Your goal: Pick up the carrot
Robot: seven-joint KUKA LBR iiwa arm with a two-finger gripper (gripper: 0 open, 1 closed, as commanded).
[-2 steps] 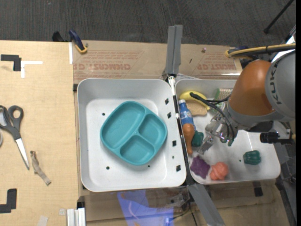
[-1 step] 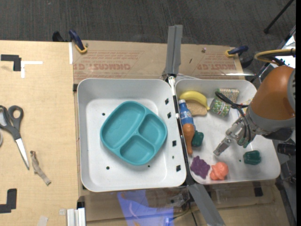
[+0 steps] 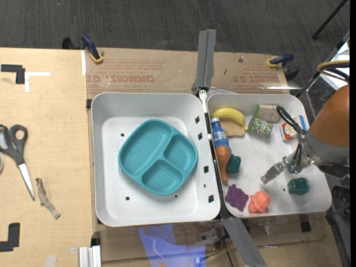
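Two white bins side by side on the worktop (image 3: 44, 149). Left bin (image 3: 105, 204) holds a teal divided plate (image 3: 158, 157), three compartments, nothing in them.

Right bin (image 3: 311, 204) has the clutter. Carrot (image 3: 223, 161) lies along the bin's left wall, long axis running near-to-far, orange, just below a bottle (image 3: 217, 133) with a blue cap and label. Bottle and carrot look end to end, touching or nearly so. A dark green piece (image 3: 233, 164) sits just beside the carrot on its right. Banana (image 3: 229, 115) at the far left corner, with a tan piece (image 3: 233, 130) under its curve. Green-and-white packet (image 3: 260, 127) and a box (image 3: 267, 113) further right, small red-and-white item (image 3: 288, 131) near the far right wall. Purple grapes (image 3: 236, 197) and an orange-pink lumpy item (image 3: 258, 202) along the near wall. Green block (image 3: 298, 186) near the right side.

Gripper (image 3: 272, 173) is low over the right bin's floor, mid-bin, between the green block and the dark green piece. Well apart from the carrot. Nothing between its fingers that I can see; open or closed, cannot tell at this angle. Arm comes in from the right, orange band (image 3: 334, 118) above the wrist.

Scissors (image 3: 16, 152) lie on the worktop left of the bins. Two clamps (image 3: 92, 49) on the cardboard behind.
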